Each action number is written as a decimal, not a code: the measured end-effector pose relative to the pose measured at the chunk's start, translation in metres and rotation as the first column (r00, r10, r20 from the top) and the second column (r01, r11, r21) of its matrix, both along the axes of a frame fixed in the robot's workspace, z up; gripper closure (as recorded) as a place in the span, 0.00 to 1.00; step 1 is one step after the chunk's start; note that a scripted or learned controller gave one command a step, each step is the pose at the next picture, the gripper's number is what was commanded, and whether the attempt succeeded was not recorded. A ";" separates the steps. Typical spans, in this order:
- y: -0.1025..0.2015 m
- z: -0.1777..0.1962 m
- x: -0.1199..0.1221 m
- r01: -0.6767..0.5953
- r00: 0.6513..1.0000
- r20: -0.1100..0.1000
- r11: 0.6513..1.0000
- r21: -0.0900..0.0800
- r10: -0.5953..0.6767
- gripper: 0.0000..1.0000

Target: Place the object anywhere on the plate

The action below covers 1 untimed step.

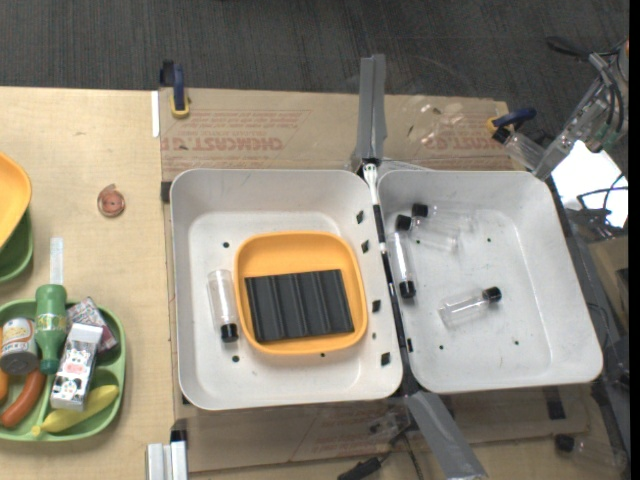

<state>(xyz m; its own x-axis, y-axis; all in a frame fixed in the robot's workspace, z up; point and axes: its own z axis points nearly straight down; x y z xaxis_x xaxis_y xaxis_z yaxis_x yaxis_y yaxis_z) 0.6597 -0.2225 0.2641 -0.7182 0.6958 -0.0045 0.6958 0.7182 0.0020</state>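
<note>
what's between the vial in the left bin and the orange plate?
Camera view: nothing but a narrow strip of bare white bin floor lies between the vial and the orange plate; the vial lies just left of its rim.

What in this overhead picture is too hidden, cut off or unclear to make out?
- The robot's hand, camera view: cut off by the right edge and washed out by glare, so its grip is unreadable.
- Clear vials in the right bin: see-through on white, outlines faint, contents unknowable.
- Yellow bowl: cut off by the left edge.
</note>
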 end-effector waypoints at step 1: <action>0.000 0.041 -0.006 -0.238 0.971 0.000 0.971 -0.001 0.238 1.00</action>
